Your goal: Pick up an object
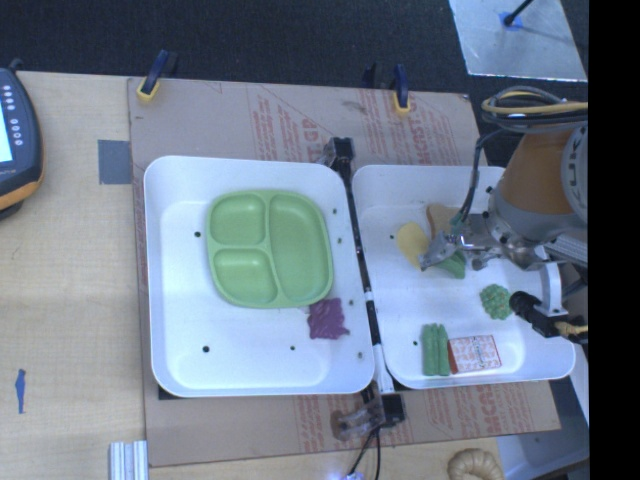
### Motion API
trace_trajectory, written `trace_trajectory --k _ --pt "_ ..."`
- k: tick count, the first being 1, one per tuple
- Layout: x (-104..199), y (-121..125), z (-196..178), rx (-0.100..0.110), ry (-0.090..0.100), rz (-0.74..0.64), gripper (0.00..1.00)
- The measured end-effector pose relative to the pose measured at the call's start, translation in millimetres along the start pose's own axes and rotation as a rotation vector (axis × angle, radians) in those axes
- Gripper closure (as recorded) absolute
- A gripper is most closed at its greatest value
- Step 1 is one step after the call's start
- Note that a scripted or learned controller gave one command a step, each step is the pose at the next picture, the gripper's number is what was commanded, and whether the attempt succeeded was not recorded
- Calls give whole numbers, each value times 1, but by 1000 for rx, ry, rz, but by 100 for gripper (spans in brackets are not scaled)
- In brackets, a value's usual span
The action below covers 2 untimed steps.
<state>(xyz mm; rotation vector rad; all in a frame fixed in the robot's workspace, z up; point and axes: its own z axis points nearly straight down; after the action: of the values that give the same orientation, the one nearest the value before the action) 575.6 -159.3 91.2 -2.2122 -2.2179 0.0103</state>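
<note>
My gripper [445,255] reaches in from the right and hangs low over the upper middle of the right bin [398,366]. A small green piece [457,267] lies right at its tip, partly covered by it. Just to the left sits a yellow piece [410,242], and a tan wedge [438,216] lies behind it. A green broccoli-like lump [495,300] rests to the lower right of the gripper. A green bean bundle [434,349] and a red-and-white card [474,352] lie near the bin's front wall.
The left bin [160,268] holds a green divided plate [270,248] and a purple lump [327,319] near its right wall. A black clamp [342,151] sits on the ridge between the bins. A handheld pendant [15,138] lies at the far left.
</note>
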Motion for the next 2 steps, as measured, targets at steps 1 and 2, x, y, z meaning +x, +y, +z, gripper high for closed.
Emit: trace_trajectory --k 1,2 --pt "-2 5 -13 -10 -4 -3 100" --pt "102 33 -107 -19 1 -12 100"
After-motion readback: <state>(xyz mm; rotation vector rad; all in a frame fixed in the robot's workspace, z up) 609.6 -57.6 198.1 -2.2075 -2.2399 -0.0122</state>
